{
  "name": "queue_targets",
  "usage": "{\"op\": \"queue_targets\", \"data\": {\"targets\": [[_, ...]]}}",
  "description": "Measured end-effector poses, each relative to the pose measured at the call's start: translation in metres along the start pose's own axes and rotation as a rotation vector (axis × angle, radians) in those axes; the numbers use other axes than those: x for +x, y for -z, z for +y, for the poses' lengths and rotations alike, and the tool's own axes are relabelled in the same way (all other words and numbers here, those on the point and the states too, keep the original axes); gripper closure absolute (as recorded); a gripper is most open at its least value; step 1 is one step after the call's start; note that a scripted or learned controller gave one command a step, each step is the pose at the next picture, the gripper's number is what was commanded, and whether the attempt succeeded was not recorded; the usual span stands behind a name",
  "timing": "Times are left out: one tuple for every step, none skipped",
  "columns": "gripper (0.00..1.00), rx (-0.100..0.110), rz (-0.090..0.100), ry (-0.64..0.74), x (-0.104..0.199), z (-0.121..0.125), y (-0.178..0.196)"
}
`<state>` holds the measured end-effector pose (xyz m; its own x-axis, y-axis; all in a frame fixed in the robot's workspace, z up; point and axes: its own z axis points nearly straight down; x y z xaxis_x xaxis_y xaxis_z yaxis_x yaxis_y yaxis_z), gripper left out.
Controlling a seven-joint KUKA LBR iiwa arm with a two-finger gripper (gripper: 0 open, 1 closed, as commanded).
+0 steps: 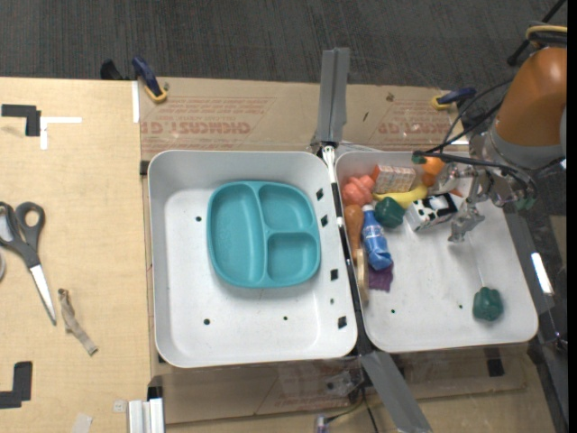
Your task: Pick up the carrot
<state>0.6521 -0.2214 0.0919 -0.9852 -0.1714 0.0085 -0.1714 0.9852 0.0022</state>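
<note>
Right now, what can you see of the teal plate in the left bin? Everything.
The plate is a teal, rounded-rectangle tray with three compartments: one long section on the view's left and two smaller ones on its right. It looks like smooth plastic with a raised rim. It lies flat, right side up, roughly in the middle of the left bin, turned slightly askew. Its compartments hold nothing, and only the bin floor touches it.

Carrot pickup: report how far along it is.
Done: the claw has reached the right bin. In hand: nothing visible between its fingers. Left: the carrot lies in the pile by the bin's left wall, beside the blue bottle, so the approach, grasp and lift remain.
</note>
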Motion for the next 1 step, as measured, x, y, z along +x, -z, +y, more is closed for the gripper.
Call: {"op": "queue_targets", "data": {"targets": [[0.00, 0.003, -0.017, -0.141, -0.0071, -0.0017, 0.1354]]}}
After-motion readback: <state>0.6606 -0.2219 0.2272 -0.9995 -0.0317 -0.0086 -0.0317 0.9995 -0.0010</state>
